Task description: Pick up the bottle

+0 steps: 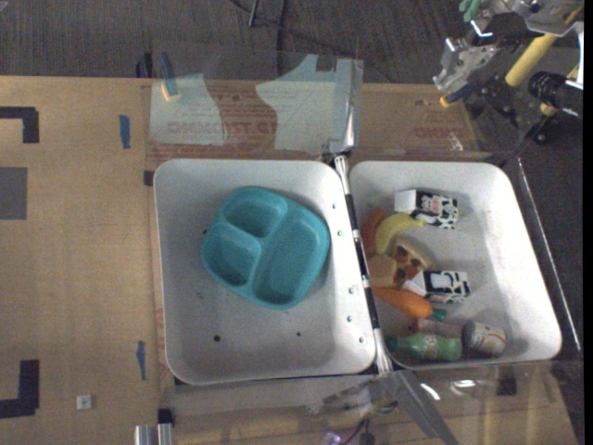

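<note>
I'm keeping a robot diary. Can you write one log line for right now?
hand: above bench, beyond right bin | bottle: lying in right bin, near front wall, untouched | pick: not started

The tan table [74,276] carries two white bins side by side, the left bin [185,341] and right bin [533,276] touching; blue tape [124,131] and black marks [20,124] at left.

— The bins [185,276]?
— Smooth white plastic, faint sheen. The teal plate [267,246] looks matt plastic.
— And the bottle [426,346]?
— Glossy green (plastic, seemingly), with a paler label.
— The bench [74,267]?
— Matt wood or board, tan, dull finish.
</note>
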`<state>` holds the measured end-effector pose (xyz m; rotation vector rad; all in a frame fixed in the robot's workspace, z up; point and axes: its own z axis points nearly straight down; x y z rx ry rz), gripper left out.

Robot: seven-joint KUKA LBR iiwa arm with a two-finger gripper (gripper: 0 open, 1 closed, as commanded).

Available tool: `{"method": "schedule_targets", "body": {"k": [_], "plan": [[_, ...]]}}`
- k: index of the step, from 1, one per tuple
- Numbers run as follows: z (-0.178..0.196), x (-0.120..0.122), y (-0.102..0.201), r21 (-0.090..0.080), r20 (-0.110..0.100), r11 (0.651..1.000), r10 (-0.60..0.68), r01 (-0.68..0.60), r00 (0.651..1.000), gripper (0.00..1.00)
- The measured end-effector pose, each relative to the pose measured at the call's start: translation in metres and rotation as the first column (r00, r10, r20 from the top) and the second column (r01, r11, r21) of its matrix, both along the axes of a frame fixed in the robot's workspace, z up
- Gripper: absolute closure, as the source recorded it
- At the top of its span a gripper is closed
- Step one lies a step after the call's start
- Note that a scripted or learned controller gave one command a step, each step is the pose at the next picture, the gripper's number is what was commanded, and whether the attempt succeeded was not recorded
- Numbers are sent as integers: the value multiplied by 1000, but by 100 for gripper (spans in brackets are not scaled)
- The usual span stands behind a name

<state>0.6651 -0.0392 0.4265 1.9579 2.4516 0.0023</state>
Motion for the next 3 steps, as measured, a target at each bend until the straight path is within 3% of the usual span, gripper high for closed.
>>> {"method": "schedule_targets", "body": {"k": [1, 2, 3], "plan": [[-88, -21, 49, 1, -2, 1000, -16, 16, 1000, 100], [-205, 2, 9, 1, -4, 991, 134, -134, 991, 100], [-216, -140, 33, 2, -7, 992, -128, 128, 992, 100]]}}
